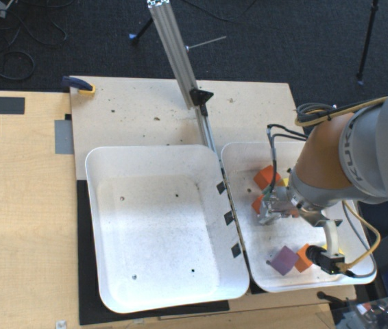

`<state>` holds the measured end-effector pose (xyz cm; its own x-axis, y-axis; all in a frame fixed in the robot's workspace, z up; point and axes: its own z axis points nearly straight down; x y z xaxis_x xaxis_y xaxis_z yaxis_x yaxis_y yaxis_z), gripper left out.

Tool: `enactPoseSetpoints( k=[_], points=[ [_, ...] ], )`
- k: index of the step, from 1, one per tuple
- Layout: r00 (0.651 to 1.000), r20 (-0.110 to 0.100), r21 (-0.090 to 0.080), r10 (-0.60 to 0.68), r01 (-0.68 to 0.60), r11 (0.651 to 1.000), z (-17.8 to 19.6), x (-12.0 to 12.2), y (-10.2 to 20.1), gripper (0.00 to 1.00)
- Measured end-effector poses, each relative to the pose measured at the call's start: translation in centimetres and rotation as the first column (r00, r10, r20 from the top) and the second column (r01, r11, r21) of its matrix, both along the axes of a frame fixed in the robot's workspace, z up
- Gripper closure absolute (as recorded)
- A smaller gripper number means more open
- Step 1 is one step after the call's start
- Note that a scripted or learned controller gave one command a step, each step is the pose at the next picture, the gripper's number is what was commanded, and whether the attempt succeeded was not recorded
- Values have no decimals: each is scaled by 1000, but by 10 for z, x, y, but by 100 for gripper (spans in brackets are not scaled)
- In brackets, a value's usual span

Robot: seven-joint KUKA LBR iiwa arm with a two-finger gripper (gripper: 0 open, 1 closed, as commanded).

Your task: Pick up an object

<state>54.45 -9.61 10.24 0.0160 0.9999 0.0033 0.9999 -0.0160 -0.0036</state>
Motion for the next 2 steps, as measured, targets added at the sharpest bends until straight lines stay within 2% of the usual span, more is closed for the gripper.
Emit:
enactPoseSetpoints(
  k=[2],
  points=[
    [1000,6,-4,19,-19,1000,112,1,-11,100]
  ],
)
